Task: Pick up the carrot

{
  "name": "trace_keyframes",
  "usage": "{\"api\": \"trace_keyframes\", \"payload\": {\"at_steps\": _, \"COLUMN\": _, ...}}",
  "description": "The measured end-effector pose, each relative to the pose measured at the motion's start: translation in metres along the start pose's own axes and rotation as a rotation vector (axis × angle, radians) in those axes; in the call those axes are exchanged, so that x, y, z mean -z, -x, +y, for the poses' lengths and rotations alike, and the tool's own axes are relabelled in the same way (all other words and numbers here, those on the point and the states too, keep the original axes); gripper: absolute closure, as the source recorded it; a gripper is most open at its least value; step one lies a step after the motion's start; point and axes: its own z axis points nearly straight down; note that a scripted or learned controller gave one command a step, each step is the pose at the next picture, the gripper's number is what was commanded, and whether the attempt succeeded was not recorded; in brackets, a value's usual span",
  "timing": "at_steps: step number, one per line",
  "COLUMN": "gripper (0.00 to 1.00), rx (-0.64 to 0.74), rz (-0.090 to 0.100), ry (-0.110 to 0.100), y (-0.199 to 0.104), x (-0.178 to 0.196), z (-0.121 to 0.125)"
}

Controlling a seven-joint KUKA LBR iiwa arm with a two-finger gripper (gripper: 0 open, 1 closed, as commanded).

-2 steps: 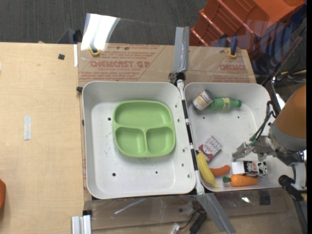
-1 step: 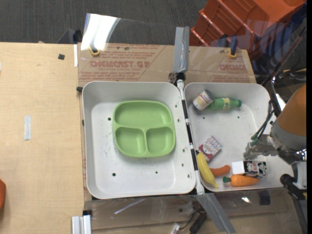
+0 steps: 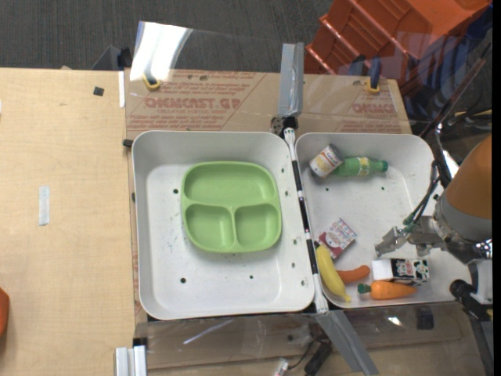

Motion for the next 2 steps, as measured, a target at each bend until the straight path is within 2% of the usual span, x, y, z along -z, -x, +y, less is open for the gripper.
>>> {"api": "trace_keyframes", "payload": {"at_steps": 1, "gripper": 1.00, "rx": -0.003, "rz": 0.000, "ry": -0.001, "y": 0.000, "x": 0.008, "z": 0.000}}
{"api": "trace_keyframes", "payload": {"at_steps": 2, "gripper": 1.00, "rx": 0.059, "rz": -0.004, "ry": 0.001, "y": 0.007, "x": 0.315, "z": 0.000}}
